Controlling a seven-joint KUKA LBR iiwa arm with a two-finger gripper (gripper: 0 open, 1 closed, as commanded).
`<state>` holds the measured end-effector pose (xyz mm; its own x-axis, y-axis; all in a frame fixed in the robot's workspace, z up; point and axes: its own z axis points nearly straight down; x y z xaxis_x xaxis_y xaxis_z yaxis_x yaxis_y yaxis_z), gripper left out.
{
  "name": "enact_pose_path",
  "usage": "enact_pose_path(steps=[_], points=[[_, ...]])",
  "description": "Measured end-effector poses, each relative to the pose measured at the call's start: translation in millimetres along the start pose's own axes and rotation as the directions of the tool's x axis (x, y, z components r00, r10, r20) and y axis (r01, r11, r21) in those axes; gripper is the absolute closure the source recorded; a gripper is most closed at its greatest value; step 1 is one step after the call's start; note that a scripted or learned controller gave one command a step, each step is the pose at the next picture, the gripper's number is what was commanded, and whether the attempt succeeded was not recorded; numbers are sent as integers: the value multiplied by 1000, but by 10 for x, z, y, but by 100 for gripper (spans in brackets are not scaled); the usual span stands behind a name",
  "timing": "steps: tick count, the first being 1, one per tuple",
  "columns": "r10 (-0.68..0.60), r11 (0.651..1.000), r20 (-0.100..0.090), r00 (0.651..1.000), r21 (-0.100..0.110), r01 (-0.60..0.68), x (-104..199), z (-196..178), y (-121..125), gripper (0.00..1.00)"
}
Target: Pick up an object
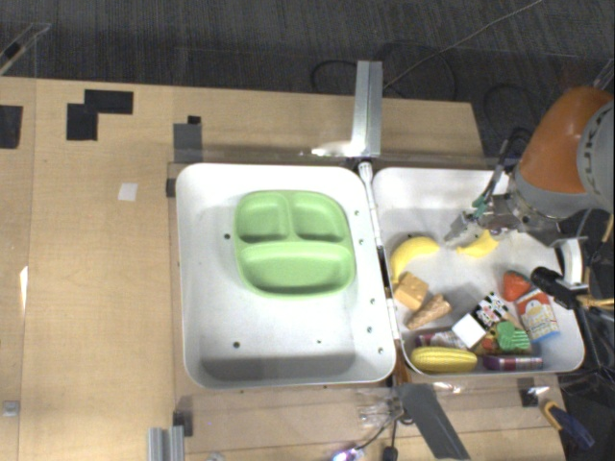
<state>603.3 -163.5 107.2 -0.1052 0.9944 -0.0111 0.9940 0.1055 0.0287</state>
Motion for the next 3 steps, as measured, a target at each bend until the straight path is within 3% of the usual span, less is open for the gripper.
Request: enact_pose_path(steps=[1,2,3], points=[[16,1000,-1,1000,-2,-16,-206,81,52,0],[99,995,4,995,-7,-99,204,63,151,0],[-5,1000,5,1000,-4,5,221,67,167,0]])
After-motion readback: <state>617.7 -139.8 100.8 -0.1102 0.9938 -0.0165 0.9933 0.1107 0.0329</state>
